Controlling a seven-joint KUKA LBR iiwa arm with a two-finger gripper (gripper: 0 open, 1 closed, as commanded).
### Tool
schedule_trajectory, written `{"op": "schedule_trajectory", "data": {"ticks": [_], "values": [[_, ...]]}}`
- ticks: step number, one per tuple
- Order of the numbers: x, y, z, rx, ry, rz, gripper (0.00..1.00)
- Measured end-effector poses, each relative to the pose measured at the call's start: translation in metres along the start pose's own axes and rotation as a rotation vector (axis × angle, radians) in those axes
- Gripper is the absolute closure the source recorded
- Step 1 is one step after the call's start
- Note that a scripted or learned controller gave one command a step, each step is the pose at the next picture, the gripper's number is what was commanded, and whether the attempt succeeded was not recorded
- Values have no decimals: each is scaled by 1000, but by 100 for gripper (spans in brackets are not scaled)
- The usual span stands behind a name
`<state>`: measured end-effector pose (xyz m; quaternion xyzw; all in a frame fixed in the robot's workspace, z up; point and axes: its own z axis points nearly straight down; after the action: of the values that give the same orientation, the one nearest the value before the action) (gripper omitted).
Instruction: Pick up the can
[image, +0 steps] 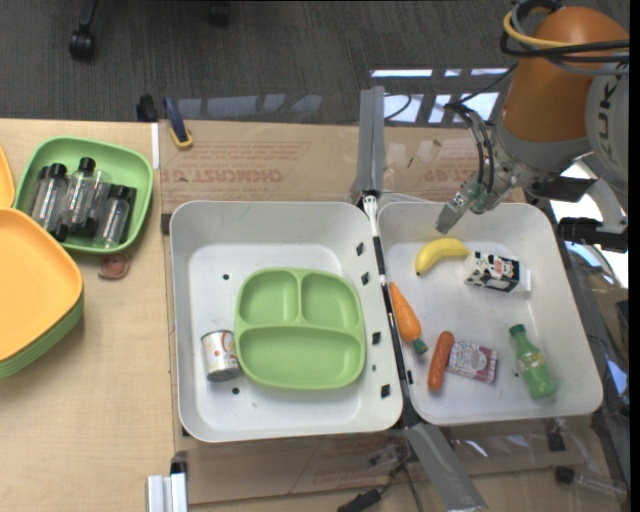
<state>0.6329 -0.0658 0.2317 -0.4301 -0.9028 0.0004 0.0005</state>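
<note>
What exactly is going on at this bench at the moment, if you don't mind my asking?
A KUKA arm is set to pick up the can, which lies in the left bin beside a green divided plate. The gripper hangs over the back of the right bin, just above a banana, far from the can. That bin also contains two carrots, a green bottle, and two small packets.

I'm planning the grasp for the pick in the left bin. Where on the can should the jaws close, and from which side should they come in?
The can seems to lie on its side beside the green divided plate, near the left bin's wall. Probably best to come straight down and close the jaws across the middle of its round body, since plate and wall crowd its sides.
</note>
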Motion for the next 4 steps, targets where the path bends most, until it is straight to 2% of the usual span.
{"op": "schedule_trajectory", "data": {"ticks": [1, 2, 3, 4], "values": [[4, -19, -3, -1, -1, -416, 100], [33, -40, -22, -2, -2, -774, 100], [43, -42, -55, -4, -6, -1209, 100], [26, -60, -87, -4, -7, -1518, 100]]}}
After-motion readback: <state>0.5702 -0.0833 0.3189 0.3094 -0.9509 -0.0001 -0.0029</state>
